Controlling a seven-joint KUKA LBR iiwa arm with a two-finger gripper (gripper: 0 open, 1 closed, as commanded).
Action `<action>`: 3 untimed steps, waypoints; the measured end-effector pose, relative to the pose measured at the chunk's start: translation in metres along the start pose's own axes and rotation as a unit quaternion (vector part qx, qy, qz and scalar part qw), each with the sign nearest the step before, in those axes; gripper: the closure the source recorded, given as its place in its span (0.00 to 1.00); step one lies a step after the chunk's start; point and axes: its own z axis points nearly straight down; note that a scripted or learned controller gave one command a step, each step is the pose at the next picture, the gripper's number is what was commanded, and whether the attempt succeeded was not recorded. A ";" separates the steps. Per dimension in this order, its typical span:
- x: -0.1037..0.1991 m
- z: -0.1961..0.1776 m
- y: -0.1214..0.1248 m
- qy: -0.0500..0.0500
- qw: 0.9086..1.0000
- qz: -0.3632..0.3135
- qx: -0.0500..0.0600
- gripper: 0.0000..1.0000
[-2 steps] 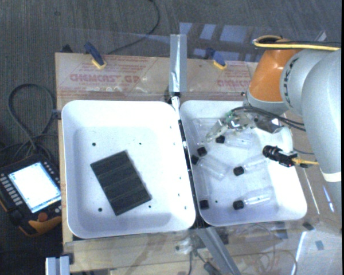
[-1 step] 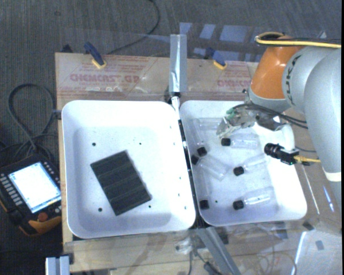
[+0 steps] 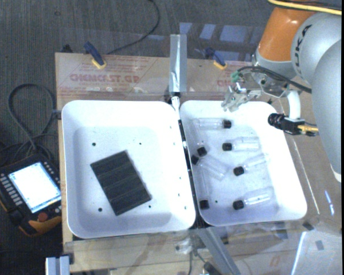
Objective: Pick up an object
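Camera view: fixed overhead, slanted, both bins in frame.
Arm: grey arm (image 3: pixel 318 67) with orange band comes in from the right, wrist over the far right corner of the right bin.
Gripper: gripper (image 3: pixel 234 99) sits over the far rim of the right bin (image 3: pixel 292 208). Too small and cluttered to read, so I cannot tell its state. Nothing visibly held.
Targets: several clear vials with black caps lie scattered in the right bin. One vial (image 3: pixel 215 122) lies at the far edge, just near-left of the gripper. Others around mid-bin (image 3: pixel 241 146), right of centre (image 3: pixel 249 166) and near the front (image 3: pixel 253 199).
Left bin: left bin (image 3: pixel 74 153) holds one flat dark ribbed pad (image 3: pixel 120 182), lying at an angle, well apart from the arm.
Off bench: pendant with lit screen (image 3: pixel 28 191) on the floor at left.
Step in hand: looks like pre-grasp, hovering before descent. Judgement only.
Best pick: far-edge vial is closest, least travel.
How to do it well: align across the vial's short axis, not along its length. Come straight down over the clear body, not the cap.
Risk: vials are round and slick, likely to roll or squirt out on closing. Bin wall is close at the far edge, so watch for a collision there.
Fallback: mid-bin vial has more room around it.
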 end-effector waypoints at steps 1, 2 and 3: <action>0.000 0.000 0.000 0.000 1.000 0.000 0.000 0.00; -0.055 0.094 -0.046 0.000 1.000 -0.017 0.001 0.00; -0.072 -0.018 -0.068 0.000 0.999 -0.032 0.000 0.00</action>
